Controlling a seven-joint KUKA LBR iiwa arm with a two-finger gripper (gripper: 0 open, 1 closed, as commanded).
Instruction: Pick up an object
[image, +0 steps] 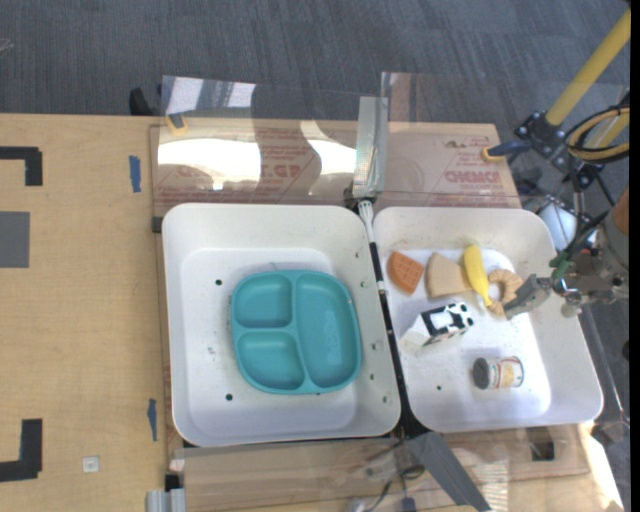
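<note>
- Camera view looks down at a slant on two shallow white plastic bins set side by side: the left bin (190, 240) and the right bin (560, 400).
- Much of the grey arm is cut off at the 3 o'clock edge; the two-finger gripper (518, 303) reaches in over the right bin's 3 o'clock rim, and its tips are too small and blurred to make out, so I cannot tell whether it is open or closed, or whether it grips anything.
- Just beside the gripper, toward 9 o'clock, stands a yellow banana-shaped toy (476, 273), with a pale ring-shaped thing (503, 284) partly hidden behind it, hard to identify.
- Further toward 9 o'clock sit a tan wedge-shaped block (442, 275) and an orange ridged biscuit-shaped piece (405, 271), close together.
- A small black-and-white object (447, 321) lies near the bin's middle; its shape is unclear.
- A short tin can lying on its side (498, 373) rests toward 5 o'clock, well apart from the others.
- Open floor shows along the right bin's 6 o'clock edge.
- A teal three-compartment plastic plate (297, 330) fills the left bin's middle, with bare room around it.
</note>
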